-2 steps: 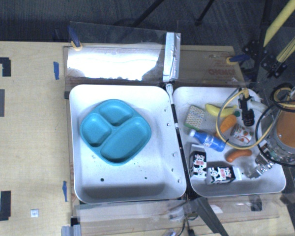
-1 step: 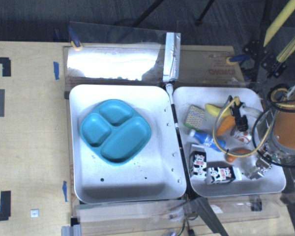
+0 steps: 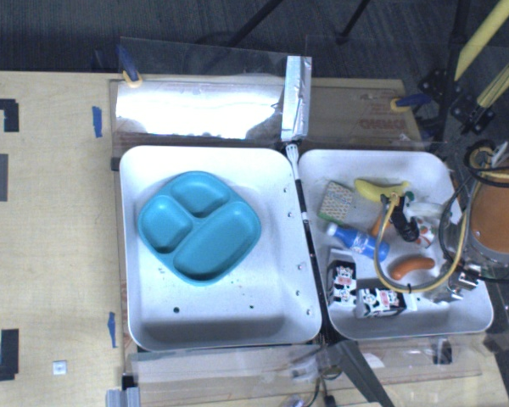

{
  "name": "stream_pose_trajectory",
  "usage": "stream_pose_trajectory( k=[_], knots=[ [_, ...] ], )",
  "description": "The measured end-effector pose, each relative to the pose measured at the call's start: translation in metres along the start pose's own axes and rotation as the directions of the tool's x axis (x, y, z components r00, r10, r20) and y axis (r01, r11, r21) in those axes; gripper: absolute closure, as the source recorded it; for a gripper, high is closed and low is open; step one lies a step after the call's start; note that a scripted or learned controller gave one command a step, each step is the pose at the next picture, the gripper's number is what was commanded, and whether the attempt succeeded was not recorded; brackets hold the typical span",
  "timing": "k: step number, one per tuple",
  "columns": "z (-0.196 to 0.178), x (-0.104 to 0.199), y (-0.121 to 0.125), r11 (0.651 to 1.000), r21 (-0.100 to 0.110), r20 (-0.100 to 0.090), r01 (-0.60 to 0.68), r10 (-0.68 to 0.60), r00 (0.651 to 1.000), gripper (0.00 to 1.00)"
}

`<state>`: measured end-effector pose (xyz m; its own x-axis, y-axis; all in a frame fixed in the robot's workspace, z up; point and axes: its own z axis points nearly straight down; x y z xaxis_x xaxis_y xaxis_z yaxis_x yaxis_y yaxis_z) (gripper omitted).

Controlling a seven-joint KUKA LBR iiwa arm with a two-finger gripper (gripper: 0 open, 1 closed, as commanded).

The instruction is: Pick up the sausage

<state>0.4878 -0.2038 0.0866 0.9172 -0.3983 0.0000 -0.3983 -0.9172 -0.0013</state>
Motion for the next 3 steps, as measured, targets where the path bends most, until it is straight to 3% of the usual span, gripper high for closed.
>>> stream_pose_trajectory(
  k=[1, 2, 3],
  knots=[
    [-0.155, 0.02, -0.012, 0.977, 0.004, -0.001, 0.211, -0.211, 0.977, 1.0],
    [0.002, 0.03, 0.006, 0.978, 0.001, 0.0, 0.21, -0.21, 0.978, 1.0],
    [-0.012, 0.007, 0.016, 0.979, 0.001, 0.004, 0.203, -0.203, 0.979, 1.0]
  ],
)
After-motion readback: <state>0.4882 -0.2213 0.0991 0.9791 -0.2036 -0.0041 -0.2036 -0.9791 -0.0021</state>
